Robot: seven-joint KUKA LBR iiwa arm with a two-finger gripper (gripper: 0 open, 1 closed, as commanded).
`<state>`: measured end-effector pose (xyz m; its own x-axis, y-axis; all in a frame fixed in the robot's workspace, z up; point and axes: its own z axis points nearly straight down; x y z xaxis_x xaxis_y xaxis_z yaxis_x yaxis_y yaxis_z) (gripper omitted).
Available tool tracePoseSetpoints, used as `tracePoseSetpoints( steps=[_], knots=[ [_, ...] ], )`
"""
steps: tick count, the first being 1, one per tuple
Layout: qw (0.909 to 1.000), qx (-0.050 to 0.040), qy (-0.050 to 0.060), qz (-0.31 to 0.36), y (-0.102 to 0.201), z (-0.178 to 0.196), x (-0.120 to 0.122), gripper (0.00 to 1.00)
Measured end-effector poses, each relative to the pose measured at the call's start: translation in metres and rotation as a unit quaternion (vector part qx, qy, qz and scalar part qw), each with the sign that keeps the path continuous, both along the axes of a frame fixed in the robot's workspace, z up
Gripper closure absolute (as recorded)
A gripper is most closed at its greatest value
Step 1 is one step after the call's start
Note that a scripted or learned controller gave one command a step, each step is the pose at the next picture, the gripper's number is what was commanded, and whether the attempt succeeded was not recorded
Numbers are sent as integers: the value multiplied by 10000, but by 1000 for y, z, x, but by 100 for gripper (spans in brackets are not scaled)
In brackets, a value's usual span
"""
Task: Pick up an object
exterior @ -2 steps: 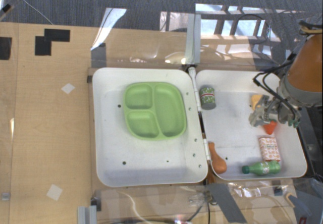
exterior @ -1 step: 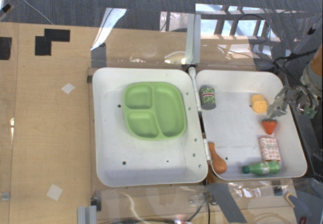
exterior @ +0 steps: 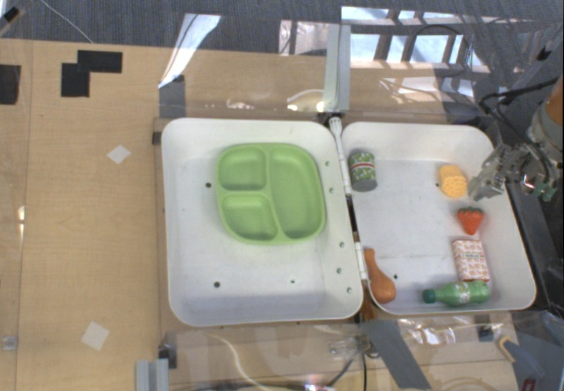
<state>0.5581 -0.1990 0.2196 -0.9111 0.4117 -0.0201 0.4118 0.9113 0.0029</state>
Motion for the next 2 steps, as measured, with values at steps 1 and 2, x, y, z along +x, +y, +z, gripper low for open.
tracePoseSetpoints(
  steps=[1, 2],
  knots=[
    [9734, 44, 44, -2288, -7, 31, -31, 100],
    [8661, 74, 52, -4999, -7, 8, -65, 100]
  ],
)
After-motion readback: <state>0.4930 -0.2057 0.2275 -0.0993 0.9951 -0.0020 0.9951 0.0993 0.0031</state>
